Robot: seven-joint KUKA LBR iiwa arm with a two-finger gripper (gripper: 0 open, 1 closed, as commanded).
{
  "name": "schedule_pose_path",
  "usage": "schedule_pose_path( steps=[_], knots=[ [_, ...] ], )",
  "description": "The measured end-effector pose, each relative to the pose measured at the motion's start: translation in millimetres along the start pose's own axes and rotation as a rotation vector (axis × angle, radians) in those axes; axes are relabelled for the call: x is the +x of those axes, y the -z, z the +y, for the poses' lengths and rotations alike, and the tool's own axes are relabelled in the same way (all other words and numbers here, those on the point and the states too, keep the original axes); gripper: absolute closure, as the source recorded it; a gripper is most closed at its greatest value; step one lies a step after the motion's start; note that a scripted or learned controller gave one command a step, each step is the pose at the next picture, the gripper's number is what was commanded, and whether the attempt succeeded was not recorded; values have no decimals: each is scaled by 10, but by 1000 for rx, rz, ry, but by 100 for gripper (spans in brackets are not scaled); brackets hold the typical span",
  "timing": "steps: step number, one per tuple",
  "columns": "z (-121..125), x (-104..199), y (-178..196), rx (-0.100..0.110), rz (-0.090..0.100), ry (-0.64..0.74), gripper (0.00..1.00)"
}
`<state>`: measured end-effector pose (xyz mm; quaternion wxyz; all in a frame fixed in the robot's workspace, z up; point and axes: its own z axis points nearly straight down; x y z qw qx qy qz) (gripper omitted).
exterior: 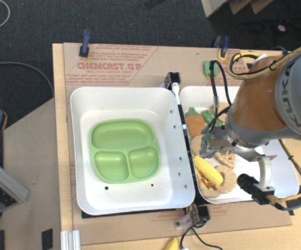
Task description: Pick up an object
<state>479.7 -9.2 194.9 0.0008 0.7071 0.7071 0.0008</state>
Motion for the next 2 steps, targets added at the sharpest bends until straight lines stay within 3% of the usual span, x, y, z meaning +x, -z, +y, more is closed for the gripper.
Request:
schedule_pose_path(
  steps=[1,2],
  knots=[
    [19,745,1429,-15,6,11,100],
    [-5,342,1135,7,0,-4,100]
  ],
)
